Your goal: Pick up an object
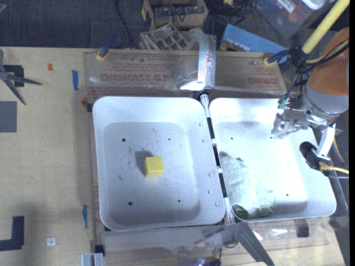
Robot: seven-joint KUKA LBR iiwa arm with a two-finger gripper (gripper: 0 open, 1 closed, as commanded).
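Observation:
A small yellow block [154,166] lies near the middle of the left bin [111,115]. A rolled grey-white cloth [244,186] lies along the left side of the right bin [302,204], reaching down to its front edge. My gripper [284,127] hangs over the upper right part of the right bin, well to the right of the cloth and far from the block. Nothing shows between its fingertips.
A metal divider [213,148] runs between the two bins. Cardboard sheets [144,71] line the back edge. A black cable end with a yellow wire [316,157] hangs by the right bin's right rim.

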